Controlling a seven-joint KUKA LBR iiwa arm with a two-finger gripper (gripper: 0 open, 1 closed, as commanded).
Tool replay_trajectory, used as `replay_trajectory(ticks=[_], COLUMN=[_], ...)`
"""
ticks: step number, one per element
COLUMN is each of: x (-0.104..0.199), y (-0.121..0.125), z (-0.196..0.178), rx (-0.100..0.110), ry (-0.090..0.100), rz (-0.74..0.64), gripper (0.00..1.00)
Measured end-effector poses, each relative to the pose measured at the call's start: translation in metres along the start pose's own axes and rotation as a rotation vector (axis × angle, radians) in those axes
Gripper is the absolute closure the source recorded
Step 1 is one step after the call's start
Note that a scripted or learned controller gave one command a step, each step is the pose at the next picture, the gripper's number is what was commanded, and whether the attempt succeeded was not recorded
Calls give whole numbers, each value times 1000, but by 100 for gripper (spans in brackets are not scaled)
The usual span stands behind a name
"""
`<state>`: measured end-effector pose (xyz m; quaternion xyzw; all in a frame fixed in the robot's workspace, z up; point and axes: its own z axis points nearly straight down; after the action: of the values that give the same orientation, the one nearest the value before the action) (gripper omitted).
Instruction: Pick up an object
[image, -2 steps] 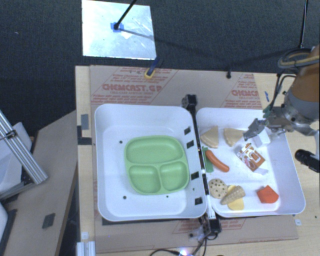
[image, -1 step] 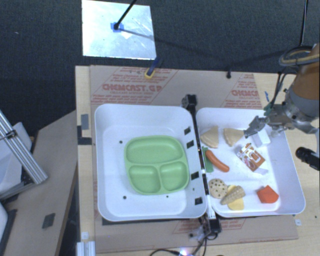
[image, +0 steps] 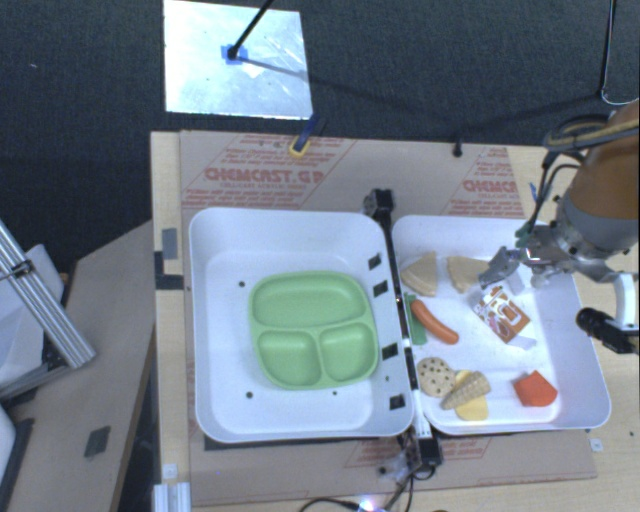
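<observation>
Your two-finger gripper (image: 503, 268) hangs low over the right-hand shallow white bin (image: 590, 400), at its far side, and you can see the two grey fingers spread apart with nothing between them. The nearest thing to it is the small white packet with red and orange print (image: 503, 313), lying flat just below the fingertips and slightly toward the near edge; treat that as your target. It looks like a light, thin wrapped toy item, probably slick on its faces and a little crushable, so it may skate along the smooth bin floor if one finger arrives first. Judge the grip across its narrower width, over the middle, fingers straddling both long edges, and close gently. Just to the left of the gripper sit two tan wedge-shaped toy pieces (image: 465, 270), close enough that a spread finger could nudge one on the way down. Further left and nearer than the hand lies the orange toy sausage (image: 434, 321), rounded and likely to roll. Well in front of the hand, along the near edge, are a brown speckled toy cookie (image: 434, 375), a tan ridged cone with a yellow piece (image: 468, 392) and an orange-red wedge block (image: 536, 389); all look rigid and light. Far to the left, the other white bin (image: 215, 250) holds a pale green three-compartment plastic plate (image: 310, 330).
</observation>
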<state>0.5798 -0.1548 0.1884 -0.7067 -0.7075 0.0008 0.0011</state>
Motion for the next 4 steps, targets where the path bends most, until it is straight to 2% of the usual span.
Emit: replay_trajectory(ticks=[1, 2, 3, 4], x=[-1, -1, -2, 9], y=[-1, 0, 1, 3], z=[63, 81, 71, 20], rx=[1, -5, -9, -9], ry=[0, -1, -2, -2], rz=[0, 0, 1, -4], gripper=[0, 0, 100, 100])
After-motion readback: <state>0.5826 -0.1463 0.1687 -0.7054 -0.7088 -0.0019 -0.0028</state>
